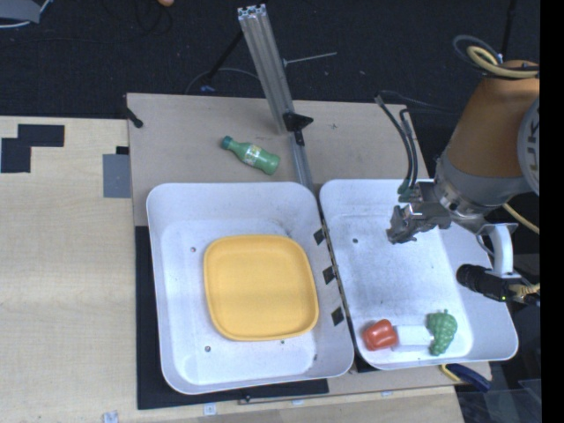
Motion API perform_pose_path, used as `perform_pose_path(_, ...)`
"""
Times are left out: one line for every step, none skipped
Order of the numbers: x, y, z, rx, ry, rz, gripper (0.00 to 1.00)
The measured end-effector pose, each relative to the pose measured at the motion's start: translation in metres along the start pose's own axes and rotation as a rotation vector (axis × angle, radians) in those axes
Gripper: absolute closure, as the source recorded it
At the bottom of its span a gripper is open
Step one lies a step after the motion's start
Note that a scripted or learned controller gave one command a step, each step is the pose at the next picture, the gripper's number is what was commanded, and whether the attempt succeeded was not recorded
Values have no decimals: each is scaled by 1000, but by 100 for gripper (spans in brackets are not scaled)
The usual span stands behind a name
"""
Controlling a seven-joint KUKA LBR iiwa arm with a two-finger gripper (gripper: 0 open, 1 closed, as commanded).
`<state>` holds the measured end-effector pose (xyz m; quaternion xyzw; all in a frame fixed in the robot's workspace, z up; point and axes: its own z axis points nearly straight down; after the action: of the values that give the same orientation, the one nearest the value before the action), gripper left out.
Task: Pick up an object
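1. Two white bins side by side on the bench. Left bin (172, 236): yellow plate (261, 286) lying flat, roughly centred, corners rounded, no clear long axis.
2. Beyond the left bin's far edge, on bare bench (176, 130): green bottle (251, 155) on its side, cap toward far-left, base toward near-right; long axis slanted across the bench. Outside both bins.
3. Right bin (370, 280): near edge carries a red pepper (380, 334), a white piece (411, 336) beside it, then a green broccoli-like piece (442, 331) toward the near-right corner. Set in a short row running left-right along the near wall, close together; touching or not, cannot tell.
4. Red pepper: squat, no marked long axis, stem direction too small to read. Green piece: slightly taller than wide, long axis roughly near-to-far.
5. Gripper (407, 227) hanging over the far half of the right bin, well apart from the row at the near edge. Fingers dark and small; spread or closed, cannot tell. Nothing seen between them.
6. Judged step: approach, no grasp made yet. Nearest candidates: the three pieces in the right bin.
7. Advice: travel toward the near edge, centre above one piece, straddle its narrow width, descend vertically. Risk: near wall and close neighbours crowding the fingers; pepper's left side looks freest.
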<state>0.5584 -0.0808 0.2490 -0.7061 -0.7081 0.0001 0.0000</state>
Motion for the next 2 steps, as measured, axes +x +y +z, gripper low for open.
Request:
perform_pose_path(44,13,12,1,1,0,100)
perform_pose_path(89,18,12,1,0,1,100)
